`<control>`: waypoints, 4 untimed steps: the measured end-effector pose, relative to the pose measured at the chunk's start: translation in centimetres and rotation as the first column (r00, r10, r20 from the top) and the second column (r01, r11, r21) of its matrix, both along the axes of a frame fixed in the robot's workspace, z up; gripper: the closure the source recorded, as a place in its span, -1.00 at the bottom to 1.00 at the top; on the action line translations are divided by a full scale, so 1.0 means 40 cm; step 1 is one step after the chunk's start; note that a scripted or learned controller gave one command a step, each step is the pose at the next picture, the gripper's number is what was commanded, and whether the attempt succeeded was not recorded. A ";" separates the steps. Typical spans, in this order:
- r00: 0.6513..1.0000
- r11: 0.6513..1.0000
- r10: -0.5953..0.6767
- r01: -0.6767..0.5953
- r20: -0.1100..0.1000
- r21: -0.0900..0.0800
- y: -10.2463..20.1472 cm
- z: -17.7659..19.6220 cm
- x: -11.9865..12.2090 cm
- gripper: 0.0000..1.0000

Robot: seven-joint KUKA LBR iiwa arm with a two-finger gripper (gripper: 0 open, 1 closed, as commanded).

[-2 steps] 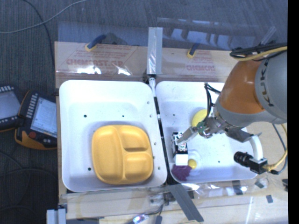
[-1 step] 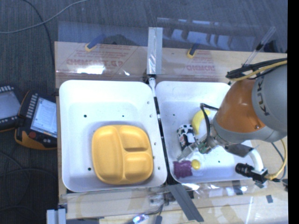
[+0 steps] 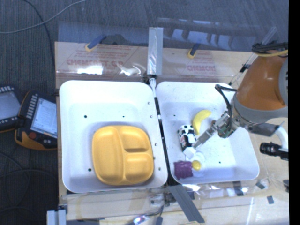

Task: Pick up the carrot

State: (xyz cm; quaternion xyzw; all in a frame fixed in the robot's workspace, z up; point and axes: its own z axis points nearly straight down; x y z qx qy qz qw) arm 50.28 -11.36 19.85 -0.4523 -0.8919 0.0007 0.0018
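Nearest the camera in the right bin there's a purple thing and a small yellow-white toy. Past those, the claw sits low beside a black-and-white cow toy, with a banana behind. Can't tell if it's open or holding anything. Honestly can't spot a carrot, so the pick looks not done. Left bin has a yellow tray.

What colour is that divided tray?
Yellow tray, seen in the camera view, in the left bin.
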 end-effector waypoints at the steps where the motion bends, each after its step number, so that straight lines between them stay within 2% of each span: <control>1: 0.995 0.995 -0.097 0.097 0.001 -0.003 0.068 0.200 0.004 -1.00; 2: 0.997 0.997 -0.076 0.076 -0.004 0.000 0.083 -0.045 -0.049 -1.00; 3: 0.994 0.994 0.112 -0.112 0.011 -0.001 0.018 -0.269 -0.033 -1.00; 4: 0.993 0.994 0.111 -0.111 0.025 -0.003 0.019 -0.240 -0.020 1.00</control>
